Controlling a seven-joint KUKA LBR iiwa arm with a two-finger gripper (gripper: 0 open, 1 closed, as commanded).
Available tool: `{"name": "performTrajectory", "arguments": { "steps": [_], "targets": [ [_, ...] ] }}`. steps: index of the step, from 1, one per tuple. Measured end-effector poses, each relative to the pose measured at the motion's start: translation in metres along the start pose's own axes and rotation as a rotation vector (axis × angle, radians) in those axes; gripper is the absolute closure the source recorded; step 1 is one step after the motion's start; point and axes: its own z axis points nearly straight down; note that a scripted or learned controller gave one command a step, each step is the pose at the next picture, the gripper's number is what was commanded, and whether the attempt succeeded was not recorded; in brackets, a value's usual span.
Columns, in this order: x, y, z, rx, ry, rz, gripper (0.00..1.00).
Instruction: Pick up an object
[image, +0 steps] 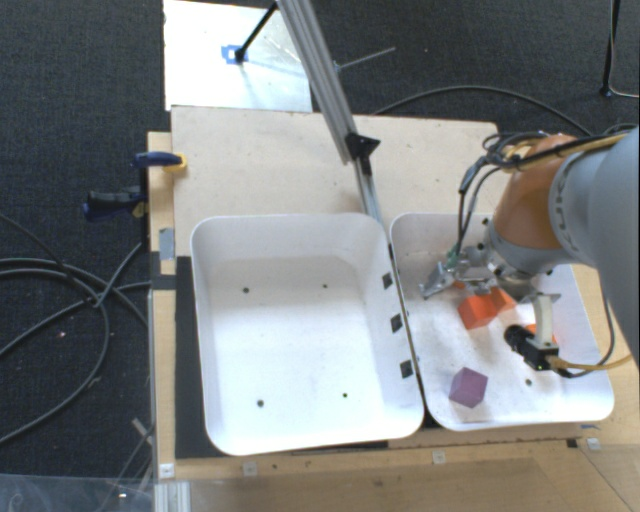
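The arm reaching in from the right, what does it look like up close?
A thick, rounded grey arm with a broad orange band above the wrist. Thin black cables loop from the band down to the silvery metal gripper. A small black part with an orange-and-white piece hangs beside it, trailing a yellowish cable.

Orange block (478, 309), purple cube (468, 387)

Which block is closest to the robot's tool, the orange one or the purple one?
The orange block. It sits right beside the tool in the right bin, while the purple block lies apart, nearer the bin's front edge.
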Motion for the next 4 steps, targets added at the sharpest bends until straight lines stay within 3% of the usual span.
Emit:
{"name": "performTrajectory", "arguments": {
  "steps": [1, 2, 3, 4],
  "targets": [
    [-0.009, 0.039, 0.007, 0.024, 0.006, -0.004, 0.0],
    [-0.009, 0.038, -0.003, 0.028, 0.006, -0.007, 1.0],
    [-0.009, 0.038, -0.003, 0.028, 0.005, -0.009, 0.0],
    [0.006, 0.088, 0.017, 0.027, 0.007, -0.006, 0.0]
  ]
}}
